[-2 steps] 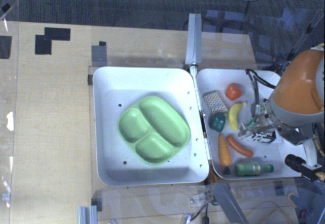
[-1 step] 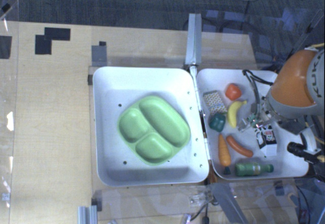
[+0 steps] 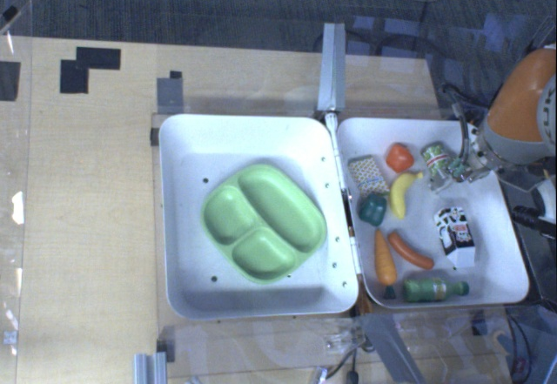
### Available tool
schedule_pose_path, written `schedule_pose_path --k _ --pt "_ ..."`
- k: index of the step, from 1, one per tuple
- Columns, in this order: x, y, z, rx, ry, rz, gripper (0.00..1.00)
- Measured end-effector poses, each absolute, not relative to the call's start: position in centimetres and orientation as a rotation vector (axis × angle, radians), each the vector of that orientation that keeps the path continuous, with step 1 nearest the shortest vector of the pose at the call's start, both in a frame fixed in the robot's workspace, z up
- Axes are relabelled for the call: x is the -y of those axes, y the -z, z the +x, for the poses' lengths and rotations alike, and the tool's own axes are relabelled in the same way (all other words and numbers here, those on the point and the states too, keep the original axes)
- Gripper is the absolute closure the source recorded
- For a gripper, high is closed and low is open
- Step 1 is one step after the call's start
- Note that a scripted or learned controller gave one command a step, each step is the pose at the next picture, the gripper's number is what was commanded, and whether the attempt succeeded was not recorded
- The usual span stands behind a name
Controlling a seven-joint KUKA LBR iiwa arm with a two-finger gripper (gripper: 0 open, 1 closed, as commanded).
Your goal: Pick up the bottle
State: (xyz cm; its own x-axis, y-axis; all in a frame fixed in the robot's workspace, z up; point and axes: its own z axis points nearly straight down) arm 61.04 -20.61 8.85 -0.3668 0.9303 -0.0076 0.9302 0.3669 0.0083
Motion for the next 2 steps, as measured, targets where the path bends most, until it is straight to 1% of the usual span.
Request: schedule_pose_path --k 1,2 --pt "22.30 -8.73 64.57 -2.800 0.056 1.561 1.00" --pt "22.43 -8.70 64.58 -2.795 0.058 1.559 0.00"
